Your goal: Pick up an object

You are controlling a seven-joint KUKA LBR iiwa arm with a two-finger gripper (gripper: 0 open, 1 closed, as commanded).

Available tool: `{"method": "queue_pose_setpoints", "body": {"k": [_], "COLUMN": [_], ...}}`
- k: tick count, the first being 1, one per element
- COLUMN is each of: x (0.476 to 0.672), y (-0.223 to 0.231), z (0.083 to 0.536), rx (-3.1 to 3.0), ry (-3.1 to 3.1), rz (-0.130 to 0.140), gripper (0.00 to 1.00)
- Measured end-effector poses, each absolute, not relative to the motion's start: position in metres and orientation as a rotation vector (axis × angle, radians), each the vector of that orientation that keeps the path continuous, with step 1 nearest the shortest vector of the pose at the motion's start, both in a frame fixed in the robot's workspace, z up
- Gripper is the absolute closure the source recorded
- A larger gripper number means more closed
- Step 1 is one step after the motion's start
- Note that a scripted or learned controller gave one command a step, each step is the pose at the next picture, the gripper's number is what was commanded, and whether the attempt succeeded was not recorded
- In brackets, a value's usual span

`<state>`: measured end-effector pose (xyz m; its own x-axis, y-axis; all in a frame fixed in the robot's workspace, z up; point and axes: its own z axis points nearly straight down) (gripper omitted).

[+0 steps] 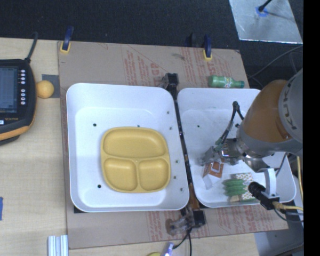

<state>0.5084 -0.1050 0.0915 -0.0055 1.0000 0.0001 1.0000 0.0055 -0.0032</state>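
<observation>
Two white bins are seen on the table: the left bin (80, 143) holds one yellow divided tray (135, 159). In the right bin (202, 108), one brown packet (214, 169) and one green object (234, 188) lie beside the gripper (212, 154); its state cannot be told.

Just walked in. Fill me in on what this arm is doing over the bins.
The grey and orange arm reaches in from the right over the right bin, trying to pick something up. Its gripper is low, right at a small brown and white packet; a green item lies just beside it. I can't tell whether anything is gripped yet. The left bin holds a yellow divided tray, untouched.
</observation>
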Motion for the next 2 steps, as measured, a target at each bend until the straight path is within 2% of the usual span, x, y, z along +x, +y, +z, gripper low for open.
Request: {"method": "queue_pose_setpoints", "body": {"k": [1,2], "x": [0.508,0.555], "y": [-0.106,-0.044], "z": [0.102,0.192], "rx": [-2.21,-2.215], "ry": [-2.229,-2.224], "rz": [0.007,0.001], "gripper": [1.0,1.0]}}
